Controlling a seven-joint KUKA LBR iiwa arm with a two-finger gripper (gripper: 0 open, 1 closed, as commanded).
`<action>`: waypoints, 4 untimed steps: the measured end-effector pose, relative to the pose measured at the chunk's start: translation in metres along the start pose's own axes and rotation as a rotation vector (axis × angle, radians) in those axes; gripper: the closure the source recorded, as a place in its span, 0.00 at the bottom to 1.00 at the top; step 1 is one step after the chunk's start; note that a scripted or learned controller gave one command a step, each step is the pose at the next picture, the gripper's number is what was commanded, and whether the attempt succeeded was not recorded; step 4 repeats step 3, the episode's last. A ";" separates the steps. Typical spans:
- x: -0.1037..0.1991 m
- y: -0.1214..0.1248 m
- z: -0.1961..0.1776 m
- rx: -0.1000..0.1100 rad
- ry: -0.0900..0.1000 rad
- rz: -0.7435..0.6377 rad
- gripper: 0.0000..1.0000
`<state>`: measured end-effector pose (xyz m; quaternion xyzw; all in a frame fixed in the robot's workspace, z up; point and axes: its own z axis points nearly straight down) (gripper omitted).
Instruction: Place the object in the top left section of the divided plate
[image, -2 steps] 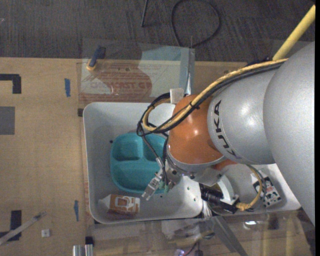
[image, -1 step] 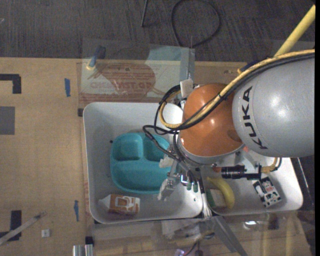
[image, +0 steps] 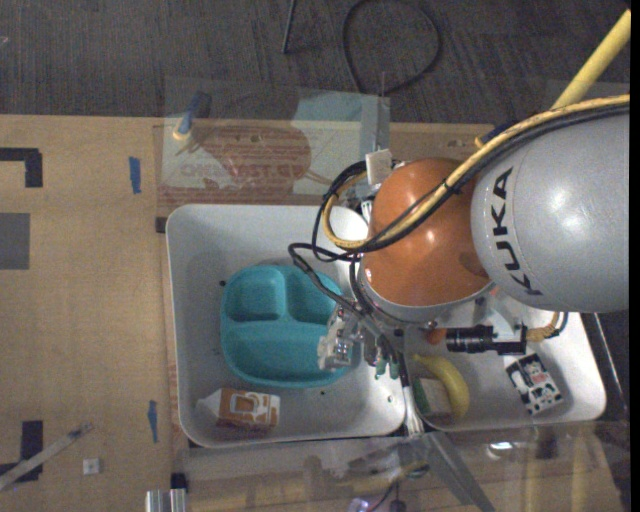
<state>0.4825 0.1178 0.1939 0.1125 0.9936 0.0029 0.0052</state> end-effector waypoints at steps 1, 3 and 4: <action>0.022 0.086 -0.083 0.001 0.004 -0.305 1.00; 0.021 0.088 -0.094 -0.002 -0.001 -0.305 1.00; 0.021 0.088 -0.094 -0.002 -0.001 -0.305 1.00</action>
